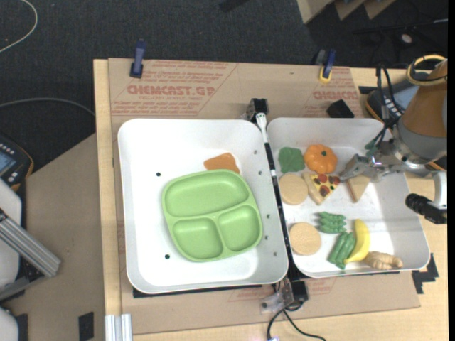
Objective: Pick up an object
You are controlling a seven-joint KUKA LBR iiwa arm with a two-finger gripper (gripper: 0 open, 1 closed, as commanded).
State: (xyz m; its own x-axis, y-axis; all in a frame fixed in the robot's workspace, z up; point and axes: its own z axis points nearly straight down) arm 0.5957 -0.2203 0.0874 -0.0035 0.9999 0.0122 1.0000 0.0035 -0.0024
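Hovering just right of the pizza slice, the gripper is positioned (finger state cannot be told); a tan wedge lies directly beneath it.

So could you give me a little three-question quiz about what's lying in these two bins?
1. True or false: the green divided tray lies in the left bin.
2. Which sits nearest the gripper? A. banana B. tan wedge C. orange piece
3. Fill in: the pizza slice lies just below the orange ____.

Key: 1 true; 2 B; 3 pumpkin.
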